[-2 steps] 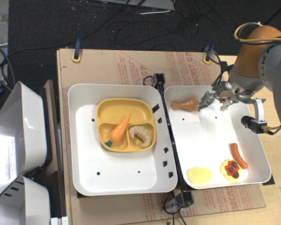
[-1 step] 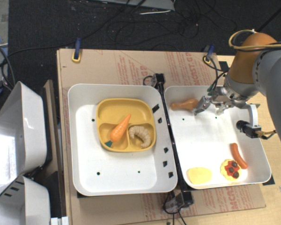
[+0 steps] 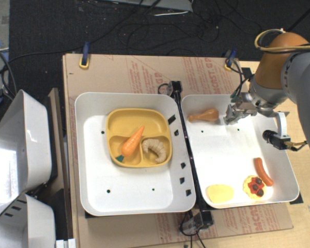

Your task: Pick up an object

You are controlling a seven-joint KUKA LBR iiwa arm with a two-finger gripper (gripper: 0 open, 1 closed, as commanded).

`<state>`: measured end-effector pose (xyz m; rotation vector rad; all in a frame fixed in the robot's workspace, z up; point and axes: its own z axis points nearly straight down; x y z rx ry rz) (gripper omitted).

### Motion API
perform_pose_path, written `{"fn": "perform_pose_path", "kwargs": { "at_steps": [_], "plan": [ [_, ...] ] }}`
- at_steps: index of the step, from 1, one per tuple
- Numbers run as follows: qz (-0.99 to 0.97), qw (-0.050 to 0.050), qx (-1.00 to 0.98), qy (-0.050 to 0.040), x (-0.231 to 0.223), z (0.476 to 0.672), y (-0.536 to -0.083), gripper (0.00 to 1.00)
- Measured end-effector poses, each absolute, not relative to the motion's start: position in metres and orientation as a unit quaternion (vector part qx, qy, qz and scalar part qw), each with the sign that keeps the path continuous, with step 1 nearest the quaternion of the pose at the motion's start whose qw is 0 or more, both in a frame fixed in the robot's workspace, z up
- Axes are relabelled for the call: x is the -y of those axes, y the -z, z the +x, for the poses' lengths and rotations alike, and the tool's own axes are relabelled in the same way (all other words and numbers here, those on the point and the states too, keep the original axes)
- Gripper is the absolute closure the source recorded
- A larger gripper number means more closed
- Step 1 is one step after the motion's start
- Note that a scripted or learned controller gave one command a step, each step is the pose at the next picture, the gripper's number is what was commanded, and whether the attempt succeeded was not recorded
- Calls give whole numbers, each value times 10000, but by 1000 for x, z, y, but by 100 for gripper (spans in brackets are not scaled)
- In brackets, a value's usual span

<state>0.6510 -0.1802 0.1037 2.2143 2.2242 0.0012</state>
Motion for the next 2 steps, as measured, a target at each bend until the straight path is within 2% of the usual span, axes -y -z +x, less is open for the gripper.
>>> {"fn": "perform_pose_path", "kwargs": {
  "at_steps": [1, 2],
  "plan": [
    [7062, 22, -7081, -12, 177, 650, -147, 100],
    [7059, 34, -7083, -17, 181, 658, -194, 100]
  ]
}}
